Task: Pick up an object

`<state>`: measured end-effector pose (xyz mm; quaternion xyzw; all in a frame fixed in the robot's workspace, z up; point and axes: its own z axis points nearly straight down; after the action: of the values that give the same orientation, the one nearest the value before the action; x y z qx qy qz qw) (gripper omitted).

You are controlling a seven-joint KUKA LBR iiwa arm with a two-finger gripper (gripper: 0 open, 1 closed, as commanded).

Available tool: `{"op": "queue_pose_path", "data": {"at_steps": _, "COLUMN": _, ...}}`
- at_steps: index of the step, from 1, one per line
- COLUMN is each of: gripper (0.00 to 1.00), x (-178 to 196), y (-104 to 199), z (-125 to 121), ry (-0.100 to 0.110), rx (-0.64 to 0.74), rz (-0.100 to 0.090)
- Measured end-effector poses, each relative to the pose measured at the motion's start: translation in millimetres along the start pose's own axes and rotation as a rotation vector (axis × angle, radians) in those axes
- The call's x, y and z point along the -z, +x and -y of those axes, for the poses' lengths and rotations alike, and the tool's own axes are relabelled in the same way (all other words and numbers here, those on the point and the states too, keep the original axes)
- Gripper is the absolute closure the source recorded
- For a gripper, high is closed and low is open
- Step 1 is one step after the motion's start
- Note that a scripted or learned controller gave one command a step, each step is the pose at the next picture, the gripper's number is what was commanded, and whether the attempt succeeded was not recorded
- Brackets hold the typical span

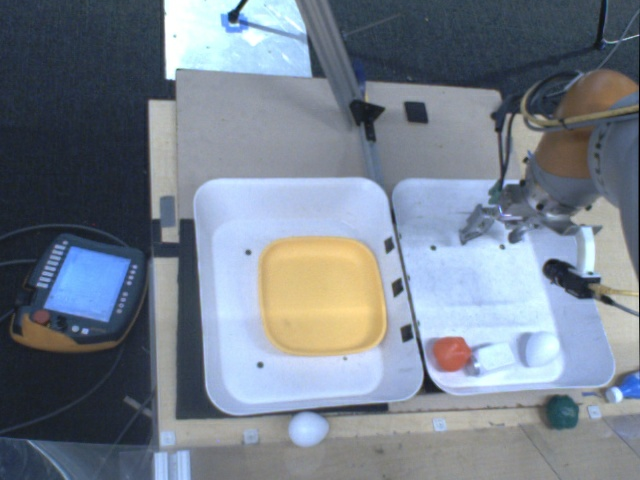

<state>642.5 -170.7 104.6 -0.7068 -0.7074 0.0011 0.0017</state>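
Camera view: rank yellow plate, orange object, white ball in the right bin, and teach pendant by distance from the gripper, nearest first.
Measured from the gripper, at the right bin's far side:
1. White ball, right bin's near right corner.
2. Orange object, right bin's near left; close to the ball's distance.
3. Yellow plate, left bin.
4. Teach pendant, off the bench, far left.

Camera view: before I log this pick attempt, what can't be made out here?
- Gripper over the right bin: too small to tell its finger state or whether it holds anything.
- White item between the orange object and white ball: too blurred to identify.
- Blue thing: cut by the right edge.
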Motion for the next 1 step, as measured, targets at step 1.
{"op": "queue_pose_path", "data": {"at_steps": 1, "gripper": 1.00, "x": 14.1, "y": -0.6, "z": -1.9, "ry": -0.007, "rx": 0.000, "rz": 0.002}}
